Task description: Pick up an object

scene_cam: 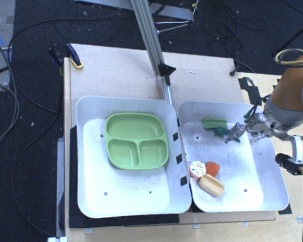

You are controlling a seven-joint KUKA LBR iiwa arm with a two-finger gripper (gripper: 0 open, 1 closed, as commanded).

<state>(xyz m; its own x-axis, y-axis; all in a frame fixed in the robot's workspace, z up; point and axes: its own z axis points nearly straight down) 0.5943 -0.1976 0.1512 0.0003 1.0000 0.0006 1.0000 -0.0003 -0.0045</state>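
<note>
In the right bin (248, 199) a green object (214, 124) lies near the far wall. Close to the bin's left front lie a white speckled ball (197, 169), a red piece (212, 168) and a tan bread-like roll (211, 185), all bunched together. My gripper (235, 134) hangs low over the bin just right of the green object, its dark fingertips close to that object's right end. I see nothing between its fingers.
The left bin (87, 190) holds a green three-compartment plate (137, 141). A slanted metal pole (151, 37) rises behind the bins. The arm's orange band (295, 85) is at the right edge. Cables lie on the dark floor.
</note>
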